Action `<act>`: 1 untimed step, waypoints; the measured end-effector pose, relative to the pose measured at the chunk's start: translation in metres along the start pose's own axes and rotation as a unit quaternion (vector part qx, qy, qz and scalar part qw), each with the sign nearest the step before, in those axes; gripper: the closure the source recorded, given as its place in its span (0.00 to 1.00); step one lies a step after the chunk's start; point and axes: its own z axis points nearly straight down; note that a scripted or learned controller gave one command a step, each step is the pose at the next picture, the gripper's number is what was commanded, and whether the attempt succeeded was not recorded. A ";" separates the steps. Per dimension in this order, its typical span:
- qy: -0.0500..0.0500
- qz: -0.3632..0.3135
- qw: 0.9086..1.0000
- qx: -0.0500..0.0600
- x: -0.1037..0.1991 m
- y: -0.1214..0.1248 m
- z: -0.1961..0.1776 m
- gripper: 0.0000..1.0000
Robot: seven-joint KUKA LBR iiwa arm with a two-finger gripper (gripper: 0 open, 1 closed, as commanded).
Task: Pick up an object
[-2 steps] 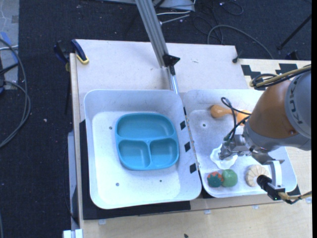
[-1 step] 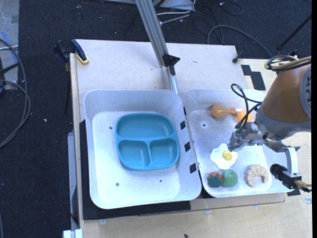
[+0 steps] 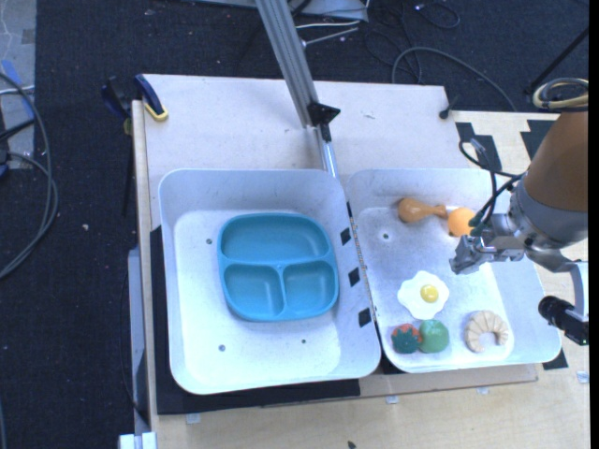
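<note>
Four toy foods lay in the right bin (image 3: 524, 344); the hand (image 3: 465, 258) hung mid-right of the frame, just beside the orange drumstick (image 3: 432, 214), its grip impossible to tell. The approach step seemed underway; next, descend and close.

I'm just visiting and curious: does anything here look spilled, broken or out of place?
Nothing stands out. The blue divided plate sits flat in the left bin. The toy foods, a fried egg, a croissant and a drumstick, lie apart in the right bin, under the end effector.
</note>
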 end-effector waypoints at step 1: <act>0.000 -0.001 1.000 0.001 0.000 0.001 -0.023 1.00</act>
